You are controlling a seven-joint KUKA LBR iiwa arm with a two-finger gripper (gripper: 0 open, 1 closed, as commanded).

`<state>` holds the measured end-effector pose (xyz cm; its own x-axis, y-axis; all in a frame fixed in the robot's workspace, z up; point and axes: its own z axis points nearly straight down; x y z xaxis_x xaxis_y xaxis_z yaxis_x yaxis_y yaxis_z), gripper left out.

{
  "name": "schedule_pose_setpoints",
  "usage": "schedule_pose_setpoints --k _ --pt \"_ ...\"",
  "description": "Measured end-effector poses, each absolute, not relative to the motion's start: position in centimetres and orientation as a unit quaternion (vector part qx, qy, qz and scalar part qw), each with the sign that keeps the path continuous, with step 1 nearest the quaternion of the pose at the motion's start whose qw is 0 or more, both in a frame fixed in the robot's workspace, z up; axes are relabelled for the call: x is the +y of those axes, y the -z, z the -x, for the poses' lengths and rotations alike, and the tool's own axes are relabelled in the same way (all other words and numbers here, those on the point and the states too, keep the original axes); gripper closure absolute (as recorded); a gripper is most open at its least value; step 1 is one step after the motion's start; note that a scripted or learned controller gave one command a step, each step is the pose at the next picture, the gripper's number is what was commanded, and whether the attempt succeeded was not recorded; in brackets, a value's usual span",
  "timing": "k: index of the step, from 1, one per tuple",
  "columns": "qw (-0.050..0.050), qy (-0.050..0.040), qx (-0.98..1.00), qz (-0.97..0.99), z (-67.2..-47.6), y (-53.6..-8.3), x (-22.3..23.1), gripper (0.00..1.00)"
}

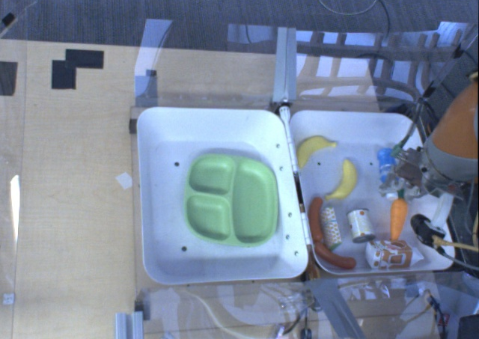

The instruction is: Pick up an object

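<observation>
The right bin [352, 122] holds several small items. Two yellow bananas [314, 149] [344, 179] lie in its far half. A brown-red sausage [315, 218] runs along the left wall, and a second sausage [334, 257] lies at the front. Between them rest a small labelled can [330, 227] and a silver can [360, 225]. An orange and white carton [389, 255] lies at the front right, with an orange carrot [398, 218] just behind it. My gripper [406, 171] hangs at the bin's right side, above the carrot and beside a blue item [385, 159].
The left bin [157, 180] holds a green divided plate [230, 199]. A metal divider post [283, 68] stands between the bins at the back. The arm's orange band [456, 135] overhangs the right bin's right wall.
</observation>
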<state>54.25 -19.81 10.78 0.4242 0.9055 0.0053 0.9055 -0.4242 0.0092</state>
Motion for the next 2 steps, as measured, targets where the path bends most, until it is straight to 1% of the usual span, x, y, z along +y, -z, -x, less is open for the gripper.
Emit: schedule_pose_setpoints --k 1,2 --pt "0.002 -0.0018 0.518 -0.855 -56.7 -22.9 -14.8 1.0" --pt "0.0 -0.0003 0.316 -0.949 -59.1 -18.6 -13.6 1.0"
